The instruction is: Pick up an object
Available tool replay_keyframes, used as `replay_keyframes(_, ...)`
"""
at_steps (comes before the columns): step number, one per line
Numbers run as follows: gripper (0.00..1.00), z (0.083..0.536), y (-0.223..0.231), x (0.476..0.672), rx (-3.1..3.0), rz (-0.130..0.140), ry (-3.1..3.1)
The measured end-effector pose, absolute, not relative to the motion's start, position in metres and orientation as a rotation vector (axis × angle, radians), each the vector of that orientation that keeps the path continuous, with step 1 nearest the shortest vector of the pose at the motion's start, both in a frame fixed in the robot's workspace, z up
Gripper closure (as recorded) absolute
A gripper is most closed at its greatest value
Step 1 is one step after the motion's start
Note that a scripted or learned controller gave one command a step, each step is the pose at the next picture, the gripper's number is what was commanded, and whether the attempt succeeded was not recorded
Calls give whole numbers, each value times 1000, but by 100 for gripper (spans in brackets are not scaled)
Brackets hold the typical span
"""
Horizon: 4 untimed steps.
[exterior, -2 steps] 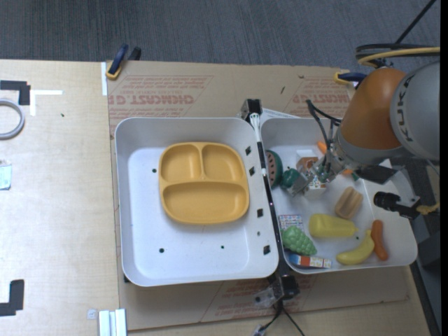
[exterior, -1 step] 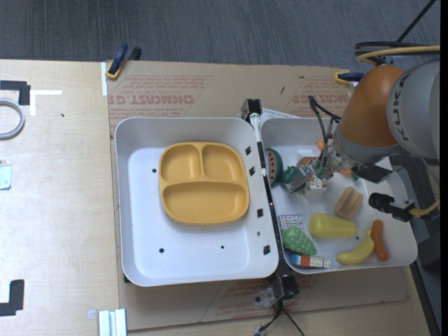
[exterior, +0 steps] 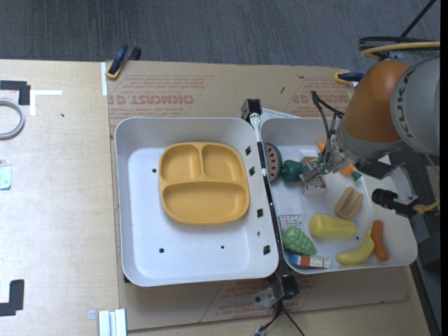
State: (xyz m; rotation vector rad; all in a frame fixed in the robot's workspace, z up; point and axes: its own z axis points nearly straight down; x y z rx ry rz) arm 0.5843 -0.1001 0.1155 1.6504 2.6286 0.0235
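Objects (exterior: 336, 226) crowd the right bin (exterior: 402, 254), gripper (exterior: 316, 175) down among them.
It hangs at the far side beside a dark green toy (exterior: 292, 169); a yellow plate (exterior: 204, 183) sits left.

We see a robotics lab, industrial arm (exterior: 392, 103) over a wooden worktop (exterior: 56, 208), two white bins (exterior: 126, 208) of toy food, clamps, cables
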Motion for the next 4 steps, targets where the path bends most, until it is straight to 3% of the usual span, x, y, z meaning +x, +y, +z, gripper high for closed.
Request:
replay_keyframes(1, 0, 115, -100, 584, 1651, 23, 2630)
replay_keyframes(2, 0, 104, -114, 586, 764, -4, 3018)
replay_keyframes(3, 0, 93, -98, 629, 686, 1, 3061)
replay_keyframes(4, 100, 104, -99, 630, 689, 2, 3056)
